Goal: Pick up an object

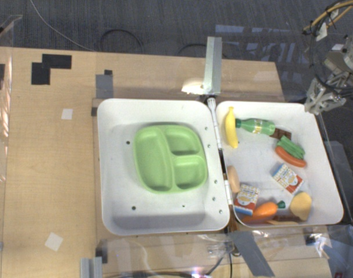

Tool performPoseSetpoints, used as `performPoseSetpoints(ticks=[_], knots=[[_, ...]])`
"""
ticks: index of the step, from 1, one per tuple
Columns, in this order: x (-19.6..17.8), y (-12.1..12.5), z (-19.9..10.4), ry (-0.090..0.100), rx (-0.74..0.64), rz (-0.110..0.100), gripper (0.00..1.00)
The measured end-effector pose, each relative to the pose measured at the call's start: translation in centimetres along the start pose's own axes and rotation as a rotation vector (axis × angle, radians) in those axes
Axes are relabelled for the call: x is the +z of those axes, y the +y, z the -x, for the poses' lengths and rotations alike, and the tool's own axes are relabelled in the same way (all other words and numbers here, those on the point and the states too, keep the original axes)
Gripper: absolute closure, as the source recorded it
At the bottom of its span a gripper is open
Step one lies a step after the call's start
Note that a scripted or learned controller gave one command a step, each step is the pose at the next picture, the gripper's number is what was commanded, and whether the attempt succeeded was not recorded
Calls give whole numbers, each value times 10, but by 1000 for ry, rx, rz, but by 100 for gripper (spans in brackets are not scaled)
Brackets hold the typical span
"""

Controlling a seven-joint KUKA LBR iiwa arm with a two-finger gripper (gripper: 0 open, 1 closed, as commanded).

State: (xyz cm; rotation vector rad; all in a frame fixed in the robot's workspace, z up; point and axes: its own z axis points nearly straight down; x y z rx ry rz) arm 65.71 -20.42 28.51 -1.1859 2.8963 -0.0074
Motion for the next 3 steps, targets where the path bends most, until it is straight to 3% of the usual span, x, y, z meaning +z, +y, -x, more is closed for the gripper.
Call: performPoseSetpoints(ticks=[1, 2, 3], knots=[[-13, -10, 10, -1, -410, 1, 100], [41, -7, 11, 0, -736, 5, 100], [11, -10, 9, -1, -1065, 3, 100]])
